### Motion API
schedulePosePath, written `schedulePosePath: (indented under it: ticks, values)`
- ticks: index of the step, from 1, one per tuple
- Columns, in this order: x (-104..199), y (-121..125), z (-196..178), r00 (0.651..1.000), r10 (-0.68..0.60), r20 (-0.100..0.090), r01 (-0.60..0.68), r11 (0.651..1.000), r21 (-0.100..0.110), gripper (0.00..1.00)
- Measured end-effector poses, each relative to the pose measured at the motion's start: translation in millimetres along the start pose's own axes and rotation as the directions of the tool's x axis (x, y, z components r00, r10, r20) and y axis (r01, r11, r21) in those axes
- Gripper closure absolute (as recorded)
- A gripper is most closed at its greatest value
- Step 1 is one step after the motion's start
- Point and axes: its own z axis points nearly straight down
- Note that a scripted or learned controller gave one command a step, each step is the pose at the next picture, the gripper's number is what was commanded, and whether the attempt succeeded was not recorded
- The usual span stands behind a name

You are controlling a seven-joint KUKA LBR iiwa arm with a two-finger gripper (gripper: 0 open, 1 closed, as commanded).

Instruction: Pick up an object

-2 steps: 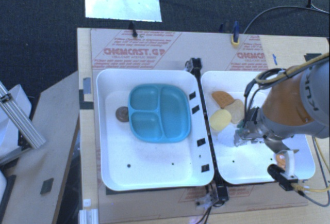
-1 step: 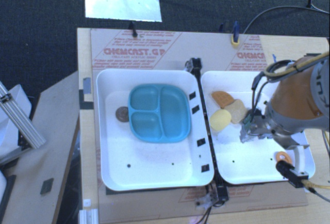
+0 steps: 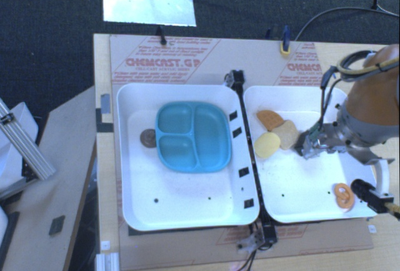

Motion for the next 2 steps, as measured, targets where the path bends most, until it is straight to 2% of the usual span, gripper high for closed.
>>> schedulePosePath:
  ticks: [1, 2]
  values:
    - [-1.6, 3.8, -64.4, 1.0, -0.001, 0.0, 0.001, 1.0, -0.001, 1.0]
    - [46.1, 34.9, -48.3, 1.0, -0.006, -0.002, 0.006, 1.0, 0.004, 1.0]
